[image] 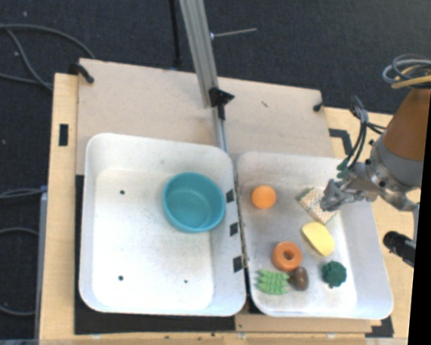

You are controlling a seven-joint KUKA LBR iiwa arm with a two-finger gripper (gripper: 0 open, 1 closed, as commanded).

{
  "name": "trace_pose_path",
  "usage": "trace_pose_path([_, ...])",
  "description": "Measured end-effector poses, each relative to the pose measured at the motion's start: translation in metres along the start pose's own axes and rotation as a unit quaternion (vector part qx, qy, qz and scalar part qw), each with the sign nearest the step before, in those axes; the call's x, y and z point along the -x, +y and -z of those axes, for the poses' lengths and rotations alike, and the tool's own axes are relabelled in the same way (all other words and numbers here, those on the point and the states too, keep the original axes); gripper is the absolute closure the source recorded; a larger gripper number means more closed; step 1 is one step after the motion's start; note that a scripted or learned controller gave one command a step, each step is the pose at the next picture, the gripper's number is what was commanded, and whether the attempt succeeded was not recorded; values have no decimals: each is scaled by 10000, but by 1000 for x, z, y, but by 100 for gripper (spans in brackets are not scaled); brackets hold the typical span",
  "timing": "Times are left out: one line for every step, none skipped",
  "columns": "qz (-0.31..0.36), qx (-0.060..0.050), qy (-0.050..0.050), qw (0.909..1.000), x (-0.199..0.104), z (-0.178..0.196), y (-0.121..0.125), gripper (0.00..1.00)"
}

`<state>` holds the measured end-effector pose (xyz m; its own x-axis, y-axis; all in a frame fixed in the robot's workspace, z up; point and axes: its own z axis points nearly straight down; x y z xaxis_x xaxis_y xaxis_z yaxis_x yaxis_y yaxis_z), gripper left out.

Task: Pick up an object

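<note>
A wooden worktop carries two shallow white bins side by side, ringed by dark carpet and loose cables, with a metal mast rising from its far edge. The left bin holds a single teal bowl, upright and well apart from everything else. The right bin holds the candidates for the pick, presumably spread loosely so that a program can try one at a time. The grey arm, its orange band showing, reaches in from the right over that bin's far right corner.

The jaws hang over a pale speckled block, perhaps a sponge, and appear to touch or nearly touch it. How far apart the jaws stand, and whether they have hold of anything, cannot be told from this angle.

Just beside the block lies a yellow lemon-like piece. An orange ball sits apart toward the divider. Nearer the front edge cluster an orange ring, a green leafy toy, a small brown piece and a dark green broccoli-like toy (the brown piece touches the leafy toy).

The block seems the likeliest target, as it lies closest to the arm's tool. No brand, label or legible writing can be made out anywhere.
</note>
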<state>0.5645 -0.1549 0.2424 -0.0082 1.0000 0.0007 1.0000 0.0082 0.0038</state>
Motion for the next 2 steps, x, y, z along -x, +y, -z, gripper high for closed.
trace_pose_path([-6,-14,1,10000,-54,-5,6,100])
trace_pose_path([-8,-15,-3,10000,-102,-14,21,100])
